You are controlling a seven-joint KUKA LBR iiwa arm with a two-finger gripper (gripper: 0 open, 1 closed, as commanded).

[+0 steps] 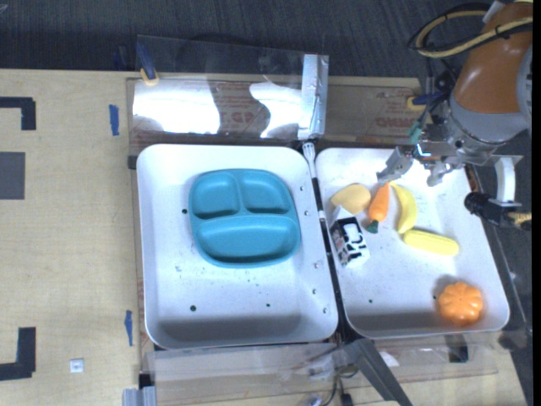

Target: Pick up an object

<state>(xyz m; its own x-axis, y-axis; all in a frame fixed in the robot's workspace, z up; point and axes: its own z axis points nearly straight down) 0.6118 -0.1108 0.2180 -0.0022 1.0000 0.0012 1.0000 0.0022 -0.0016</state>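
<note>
**Two bins, arm over the right one**

- Arm (494,74): grey with orange band, reaching in from the right, hanging over the far edge of the right bin (490,311).
- Jaws (418,166): standing wide, two fingers (394,167) splayed apart, gripping nothing; hovering just beyond the banana and carrot.
- Right bin contents:
  - Carrot (379,203), orange, lying tilted, touching the lemon-like piece on its left and the banana on its right.
  - Pale yellow rounded piece (351,198), sitting near the bin's left wall.
  - Banana (406,209), curved, lying just right of the carrot.
  - Yellow oblong piece (431,243), lying nearer than the banana.
  - Black-and-white item (350,239), resting by the left wall, nearer than the pale piece.
  - Small pumpkin (460,302), orange, sitting well apart in the near right corner.
- Left bin (161,294): carrying a blue divided plate (244,217), lying flat at its centre.
- Tabletop (68,227): light wood, bearing both bins side by side.
</note>
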